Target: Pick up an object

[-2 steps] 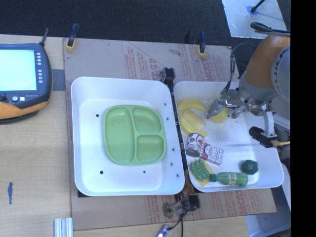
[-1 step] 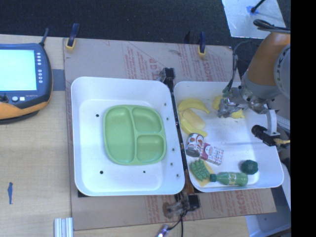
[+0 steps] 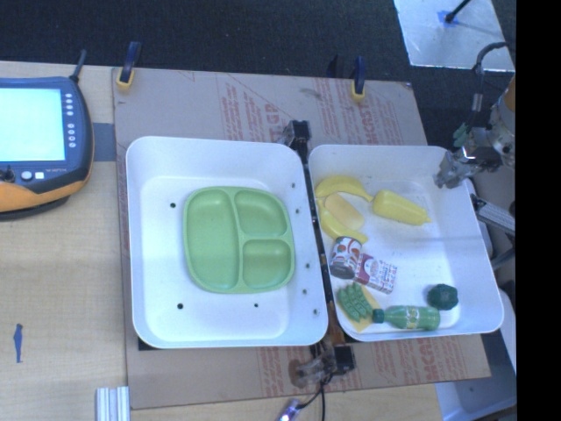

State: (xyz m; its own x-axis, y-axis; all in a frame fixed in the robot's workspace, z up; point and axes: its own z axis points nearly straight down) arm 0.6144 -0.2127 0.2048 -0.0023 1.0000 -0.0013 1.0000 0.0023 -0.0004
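The right bin (image 3: pixel 465 235) holds several small items: a yellow banana (image 3: pixel 337 187), a pale yellow piece (image 3: pixel 342 210), a yellow corn-like piece (image 3: pixel 401 208), a red and white packet (image 3: pixel 368 268), a green leafy toy (image 3: pixel 353 302), a green bottle (image 3: pixel 408 317) and a dark green ball (image 3: pixel 443 296). My gripper (image 3: pixel 451 172) hangs at the bin's far right corner, over the rim, apart from all the items. Nothing shows between its tips.
The left bin (image 3: pixel 145 235) holds a green divided plate (image 3: pixel 238 238). A teach pendant (image 3: pixel 39 143) with a lit screen lies at the far left. Clamps (image 3: pixel 358 75) hold the cardboard sheet at the back edge.
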